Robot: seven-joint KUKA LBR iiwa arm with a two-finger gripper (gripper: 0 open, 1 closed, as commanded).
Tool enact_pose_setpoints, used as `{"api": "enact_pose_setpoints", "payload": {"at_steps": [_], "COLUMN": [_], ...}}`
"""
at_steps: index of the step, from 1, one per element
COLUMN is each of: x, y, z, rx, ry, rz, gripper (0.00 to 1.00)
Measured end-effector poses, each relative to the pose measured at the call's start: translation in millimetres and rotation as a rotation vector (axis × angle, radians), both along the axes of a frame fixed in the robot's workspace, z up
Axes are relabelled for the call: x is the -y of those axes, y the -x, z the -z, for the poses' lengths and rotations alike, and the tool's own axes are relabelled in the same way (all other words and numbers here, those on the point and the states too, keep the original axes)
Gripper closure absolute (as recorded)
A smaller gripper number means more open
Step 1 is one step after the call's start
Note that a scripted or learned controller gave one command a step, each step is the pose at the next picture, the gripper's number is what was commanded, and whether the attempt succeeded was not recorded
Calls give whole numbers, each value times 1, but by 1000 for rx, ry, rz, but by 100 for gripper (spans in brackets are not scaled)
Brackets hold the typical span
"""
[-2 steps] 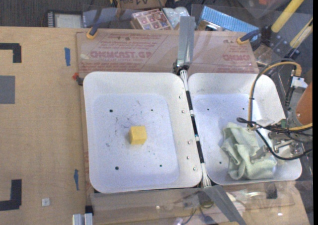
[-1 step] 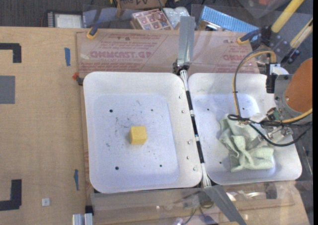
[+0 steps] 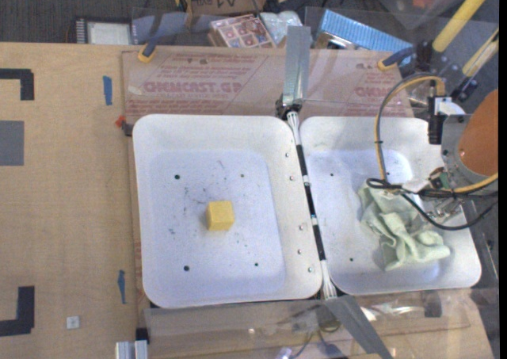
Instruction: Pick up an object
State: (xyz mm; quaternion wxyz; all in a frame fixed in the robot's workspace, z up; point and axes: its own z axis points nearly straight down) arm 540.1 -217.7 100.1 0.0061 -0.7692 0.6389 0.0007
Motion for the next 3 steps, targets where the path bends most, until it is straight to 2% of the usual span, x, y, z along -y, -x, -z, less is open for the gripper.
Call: {"api": "enact_pose_setpoints", "payload": {"at_steps": [1,2,3], "x": [-61,-32,-63], "y": [-29,29,31], "z": [-77,-113,-174], "rx": [-4,-6,-3], "ry": [7,8,9], "rz": [77,-206,-328], "gripper": [100,100,100]}}
